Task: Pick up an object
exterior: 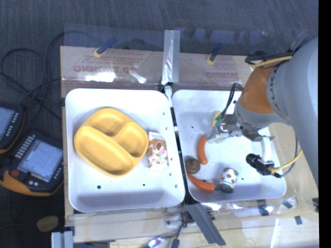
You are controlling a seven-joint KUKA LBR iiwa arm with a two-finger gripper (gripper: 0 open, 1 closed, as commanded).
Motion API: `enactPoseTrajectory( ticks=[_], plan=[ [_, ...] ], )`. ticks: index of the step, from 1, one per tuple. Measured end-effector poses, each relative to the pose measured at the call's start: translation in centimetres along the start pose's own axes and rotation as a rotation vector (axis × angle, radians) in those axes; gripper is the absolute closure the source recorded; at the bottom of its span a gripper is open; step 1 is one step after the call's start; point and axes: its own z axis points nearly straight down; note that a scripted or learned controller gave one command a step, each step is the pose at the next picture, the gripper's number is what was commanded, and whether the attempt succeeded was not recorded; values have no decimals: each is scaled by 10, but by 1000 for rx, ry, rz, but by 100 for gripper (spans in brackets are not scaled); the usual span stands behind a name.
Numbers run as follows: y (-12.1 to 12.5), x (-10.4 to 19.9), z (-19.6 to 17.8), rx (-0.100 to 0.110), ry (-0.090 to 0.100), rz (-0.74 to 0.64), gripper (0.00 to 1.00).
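The right bin [235, 154] holds an orange carrot-shaped piece [202, 150] standing lengthwise, and a second orange piece [200, 184] lying near the front wall. A small brown round object [192, 164] sits between them, and a small printed can [228, 177] lies on its side. My gripper [221, 127] is low over the right bin's middle, just right of the upper orange piece's far end. I see nothing held in it. The grey arm with its orange band [258, 94] reaches in from the right.
The left bin [124, 190] carries a large yellow divided dish [109, 140] and a small patterned packet [156, 152] beside the divider. A black fitting with a yellow cable [259, 163] hangs over the right bin's right side. Handheld controllers [31, 159] lie left of the bench.
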Motion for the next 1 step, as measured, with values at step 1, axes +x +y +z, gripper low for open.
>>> enactPoseTrajectory(
  ticks=[1],
  plan=[
    [-1,1,2,3,0,-1,0]
  ],
)
